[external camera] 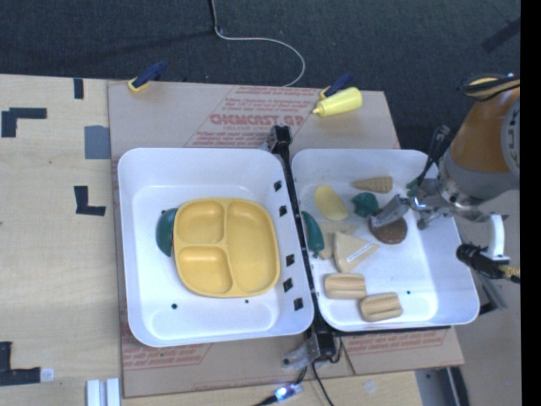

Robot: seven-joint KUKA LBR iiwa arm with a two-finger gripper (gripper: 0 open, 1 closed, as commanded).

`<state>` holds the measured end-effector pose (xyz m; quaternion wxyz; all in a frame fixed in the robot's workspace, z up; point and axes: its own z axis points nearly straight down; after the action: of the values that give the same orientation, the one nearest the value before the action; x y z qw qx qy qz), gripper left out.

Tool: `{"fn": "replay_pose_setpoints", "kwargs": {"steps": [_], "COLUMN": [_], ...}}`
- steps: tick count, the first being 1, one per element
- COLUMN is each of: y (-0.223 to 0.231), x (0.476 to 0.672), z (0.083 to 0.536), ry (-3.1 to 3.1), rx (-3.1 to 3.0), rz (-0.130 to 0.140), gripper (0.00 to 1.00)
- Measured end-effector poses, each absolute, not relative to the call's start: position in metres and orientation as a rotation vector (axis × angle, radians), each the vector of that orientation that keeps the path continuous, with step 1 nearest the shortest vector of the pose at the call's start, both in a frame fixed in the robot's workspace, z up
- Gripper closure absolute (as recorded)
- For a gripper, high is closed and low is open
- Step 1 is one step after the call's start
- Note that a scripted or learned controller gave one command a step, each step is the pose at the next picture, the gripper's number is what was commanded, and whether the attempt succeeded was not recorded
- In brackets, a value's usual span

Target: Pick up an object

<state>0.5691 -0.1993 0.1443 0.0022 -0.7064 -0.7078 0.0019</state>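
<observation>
Camera view: claw [390, 214] low in the right bin [439, 299], tips touching a brown round piece [392, 233] just below them; teal piece [366, 203] just to its left (finger state: cannot tell). Yellow divided plate [226, 245] sits in the left bin [135, 244].

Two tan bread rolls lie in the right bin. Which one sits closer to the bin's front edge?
The right-hand roll, at the bin's front rim. The other roll lies further back and to its left, just below the pale wedge.
</observation>
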Motion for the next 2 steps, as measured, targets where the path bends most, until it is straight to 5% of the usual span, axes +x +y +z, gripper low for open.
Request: {"fn": "replay_pose_setpoints", "kwargs": {"steps": [1, 2], "y": [-0.198, -0.198], "x": [0.568, 0.569], "z": [0.09, 0.103], "ry": [-2.221, -2.223], "rx": [-2.216, -2.217], "rz": [0.006, 0.003], "gripper": [0.0, 1.0]}}
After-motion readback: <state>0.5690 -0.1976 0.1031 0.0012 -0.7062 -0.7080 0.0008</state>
